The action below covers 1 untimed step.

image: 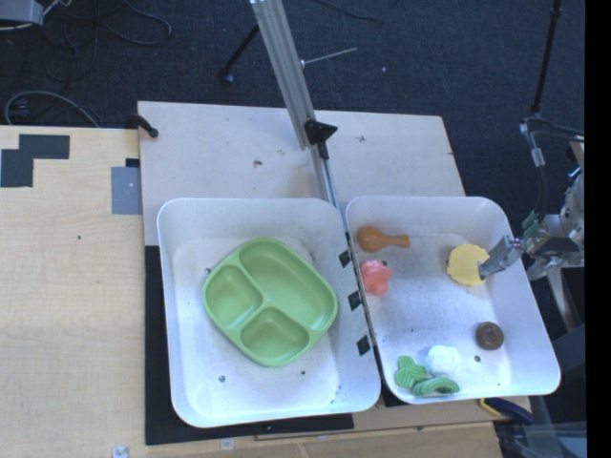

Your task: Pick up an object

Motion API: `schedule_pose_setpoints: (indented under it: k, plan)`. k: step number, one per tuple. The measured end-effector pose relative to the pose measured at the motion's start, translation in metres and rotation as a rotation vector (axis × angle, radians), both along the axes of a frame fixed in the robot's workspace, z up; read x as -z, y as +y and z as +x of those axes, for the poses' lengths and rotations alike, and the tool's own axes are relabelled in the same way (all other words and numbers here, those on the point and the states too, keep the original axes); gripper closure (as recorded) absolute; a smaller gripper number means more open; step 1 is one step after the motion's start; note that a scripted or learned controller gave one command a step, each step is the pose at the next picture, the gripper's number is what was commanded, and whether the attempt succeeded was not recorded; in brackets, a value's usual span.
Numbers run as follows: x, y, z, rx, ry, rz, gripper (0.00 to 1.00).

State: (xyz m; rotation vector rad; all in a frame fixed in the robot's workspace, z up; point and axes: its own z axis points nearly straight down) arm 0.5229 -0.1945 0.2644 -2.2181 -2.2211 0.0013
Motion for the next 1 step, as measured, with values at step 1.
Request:
schedule_pose_setpoints:
  k: [1]
  plan:
    - [0.0,-0.0003,-0.0001,0.001,0.0,0.0,0.0]
